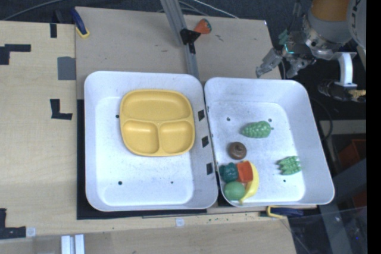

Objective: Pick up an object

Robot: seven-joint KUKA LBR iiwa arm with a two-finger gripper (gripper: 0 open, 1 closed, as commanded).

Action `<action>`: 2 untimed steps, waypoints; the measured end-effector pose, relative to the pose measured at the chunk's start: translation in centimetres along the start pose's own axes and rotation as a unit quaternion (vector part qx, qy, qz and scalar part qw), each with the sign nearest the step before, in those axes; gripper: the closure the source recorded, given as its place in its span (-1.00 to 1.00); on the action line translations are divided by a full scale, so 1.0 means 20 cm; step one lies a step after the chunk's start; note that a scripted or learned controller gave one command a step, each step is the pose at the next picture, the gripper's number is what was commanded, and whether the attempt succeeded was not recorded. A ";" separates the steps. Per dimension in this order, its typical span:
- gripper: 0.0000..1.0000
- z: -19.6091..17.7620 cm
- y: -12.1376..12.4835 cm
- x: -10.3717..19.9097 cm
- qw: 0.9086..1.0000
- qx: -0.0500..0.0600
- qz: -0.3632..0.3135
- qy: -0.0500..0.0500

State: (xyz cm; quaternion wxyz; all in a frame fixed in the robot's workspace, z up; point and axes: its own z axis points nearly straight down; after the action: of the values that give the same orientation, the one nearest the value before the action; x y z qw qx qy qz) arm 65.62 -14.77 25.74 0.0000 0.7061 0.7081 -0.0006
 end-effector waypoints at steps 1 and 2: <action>-1.00 0.00 0.00 0.00 1.000 0.000 0.000 0.000; -1.00 0.32 0.00 0.02 1.000 0.003 0.000 0.000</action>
State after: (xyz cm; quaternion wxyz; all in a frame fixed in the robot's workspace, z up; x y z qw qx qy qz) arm 65.60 -14.45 19.27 -0.0025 0.7063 0.7079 -0.0028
